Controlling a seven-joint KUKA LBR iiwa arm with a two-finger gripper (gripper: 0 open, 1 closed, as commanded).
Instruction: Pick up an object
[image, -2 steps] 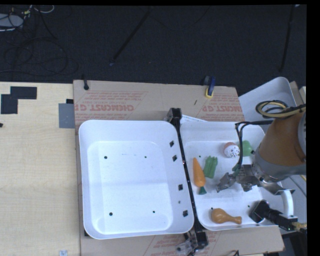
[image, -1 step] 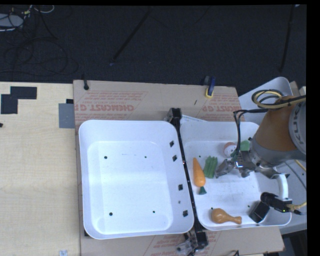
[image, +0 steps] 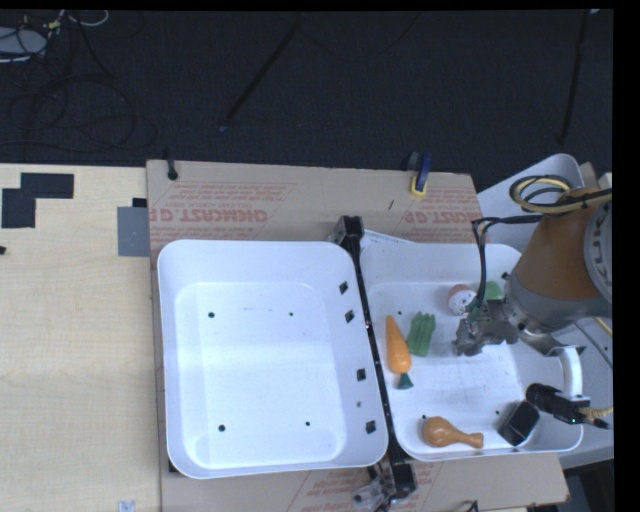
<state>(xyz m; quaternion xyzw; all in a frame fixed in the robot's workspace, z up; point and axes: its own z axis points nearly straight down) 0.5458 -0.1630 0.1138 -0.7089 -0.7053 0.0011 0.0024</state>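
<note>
The right bin (image: 440, 270) holds an orange carrot (image: 398, 347) with a green stem end, a green ridged piece (image: 421, 333) beside it, and a tan gourd-shaped toy (image: 448, 432) near the front wall. A small round pinkish-white item (image: 460, 298) lies toward the back, with a bit of green (image: 492, 291) next to it. A black block (image: 519, 423) rests at the front right corner. My gripper (image: 470, 338) hangs low over the bin's right half, right of the green piece and just in front of the round item. Its dark fingers blur together.
The left bin (image: 255, 360) sits beside the right one, with a black divider clamp (image: 365, 335) between them. Both rest on cardboard (image: 300, 205). Cables (image: 545, 190) loop above the arm at the right. A black-and-white fixture (image: 560, 400) sticks out by the right bin's edge.
</note>
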